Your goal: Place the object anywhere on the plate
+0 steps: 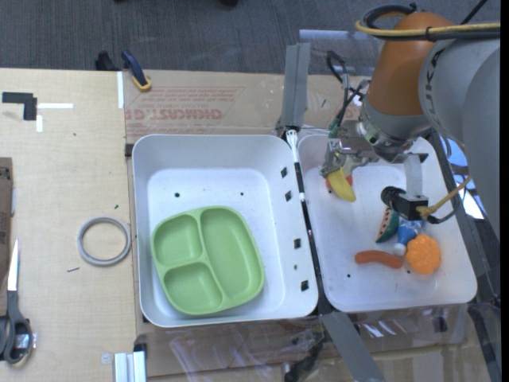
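gripper (pixel 340 168) over the right bin's (pixel 445 293) far left, fingers clamped on a banana (pixel 343 185); plate (pixel 208 259) in left bin (pixel 151 213).

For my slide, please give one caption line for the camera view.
Gripper holds a yellow toy over the right bin; green plate waits in the left bin.

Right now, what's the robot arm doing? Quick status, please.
Gripper over right bin, at yellow object; grasp unconfirmed. Green plate waiting in left bin. Orange ball and red sausage off to the side.
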